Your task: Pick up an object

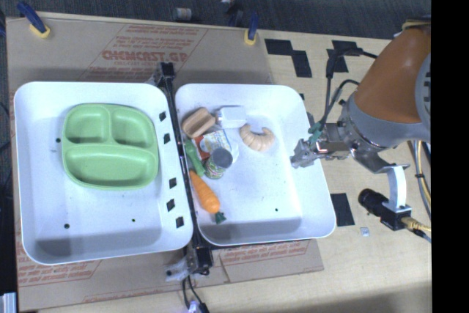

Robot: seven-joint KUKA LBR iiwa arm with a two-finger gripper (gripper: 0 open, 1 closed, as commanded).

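Our arm waits by the right bin.
We cannot tell how our gripper [302,155] stands at the right bin's [311,212] edge; the carrot [204,193] lies inside, well apart.

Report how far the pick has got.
Done: nothing looks picked. The carrot, croissant, bread roll and can all lie in the right bin. In hand: the gripper sits at that bin's right rim, with no object between its fingers. Left: reach in, grasp one item and lift it.
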